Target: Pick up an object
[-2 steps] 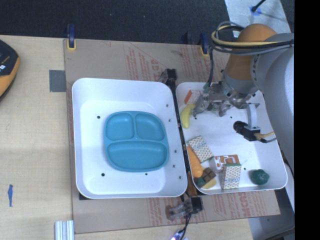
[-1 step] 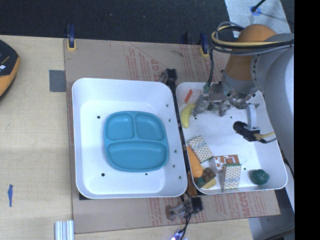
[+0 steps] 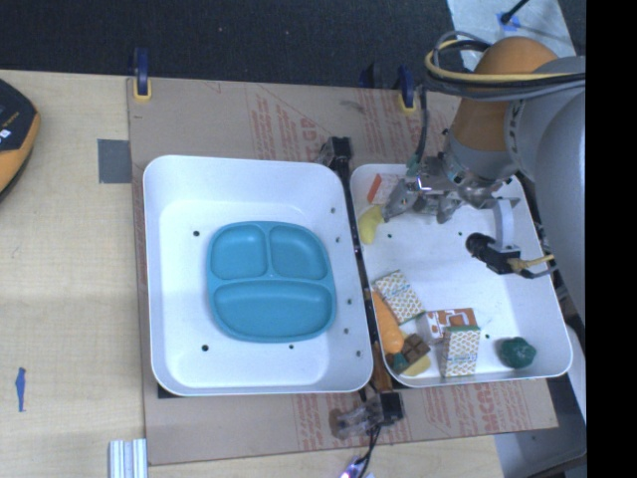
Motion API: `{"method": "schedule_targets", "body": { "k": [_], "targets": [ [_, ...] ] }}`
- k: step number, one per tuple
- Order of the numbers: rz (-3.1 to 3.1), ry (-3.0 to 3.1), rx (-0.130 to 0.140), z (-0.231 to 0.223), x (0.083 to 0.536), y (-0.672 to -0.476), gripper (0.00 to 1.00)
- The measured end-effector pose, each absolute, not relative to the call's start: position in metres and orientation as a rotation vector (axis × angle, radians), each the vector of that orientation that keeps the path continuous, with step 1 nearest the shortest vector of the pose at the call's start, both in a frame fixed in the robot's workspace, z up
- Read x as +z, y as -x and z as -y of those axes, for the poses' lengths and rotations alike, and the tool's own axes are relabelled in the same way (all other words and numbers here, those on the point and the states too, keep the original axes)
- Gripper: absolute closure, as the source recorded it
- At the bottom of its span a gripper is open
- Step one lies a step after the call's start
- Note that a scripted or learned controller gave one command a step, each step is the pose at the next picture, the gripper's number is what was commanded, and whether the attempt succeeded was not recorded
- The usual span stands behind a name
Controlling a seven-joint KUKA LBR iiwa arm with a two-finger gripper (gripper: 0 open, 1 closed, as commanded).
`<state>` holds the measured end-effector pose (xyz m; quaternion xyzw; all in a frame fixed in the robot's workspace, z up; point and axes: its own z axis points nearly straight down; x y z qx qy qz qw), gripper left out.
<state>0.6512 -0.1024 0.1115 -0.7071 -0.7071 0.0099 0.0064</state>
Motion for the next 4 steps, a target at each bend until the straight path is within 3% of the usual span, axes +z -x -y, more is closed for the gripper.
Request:
{"method": "schedule_targets", "body": {
  "k": [1,3,4],
  "targets": [
    [2.203,2.203,0.041,0.099,0.093,-0.65,0.0],
    [2.208,2.212,0.032,0.1,0.105,-0.651,0.0],
    [2.203,2.209,0.022,0.147,0.1,-0.651,0.0]
  ]
}}
